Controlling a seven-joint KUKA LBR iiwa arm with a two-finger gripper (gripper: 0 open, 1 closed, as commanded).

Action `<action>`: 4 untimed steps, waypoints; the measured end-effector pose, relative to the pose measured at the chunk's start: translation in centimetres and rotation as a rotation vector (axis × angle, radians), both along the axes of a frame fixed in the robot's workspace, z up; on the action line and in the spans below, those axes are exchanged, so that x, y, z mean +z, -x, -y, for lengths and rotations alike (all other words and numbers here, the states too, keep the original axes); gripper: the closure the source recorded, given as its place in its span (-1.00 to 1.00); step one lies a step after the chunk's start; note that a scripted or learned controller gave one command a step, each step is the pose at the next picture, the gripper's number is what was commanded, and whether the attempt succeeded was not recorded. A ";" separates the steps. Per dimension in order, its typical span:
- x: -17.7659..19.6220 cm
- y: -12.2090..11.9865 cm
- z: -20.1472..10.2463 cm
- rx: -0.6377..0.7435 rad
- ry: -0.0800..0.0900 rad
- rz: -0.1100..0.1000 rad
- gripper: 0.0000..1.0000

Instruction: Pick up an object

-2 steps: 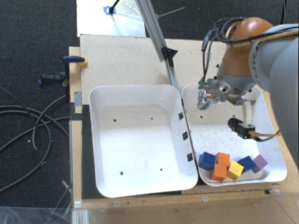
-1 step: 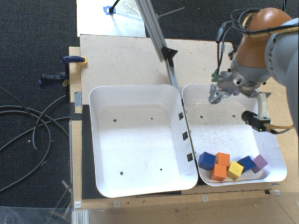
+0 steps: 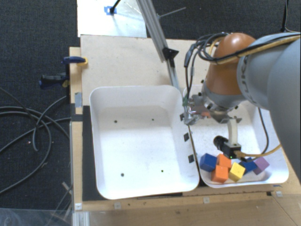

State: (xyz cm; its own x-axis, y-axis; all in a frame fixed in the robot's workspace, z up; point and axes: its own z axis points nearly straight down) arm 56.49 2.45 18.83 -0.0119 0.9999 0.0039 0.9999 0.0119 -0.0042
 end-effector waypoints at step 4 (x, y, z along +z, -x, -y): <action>0.1 -2.8 1.4 0.000 0.000 0.002 1.00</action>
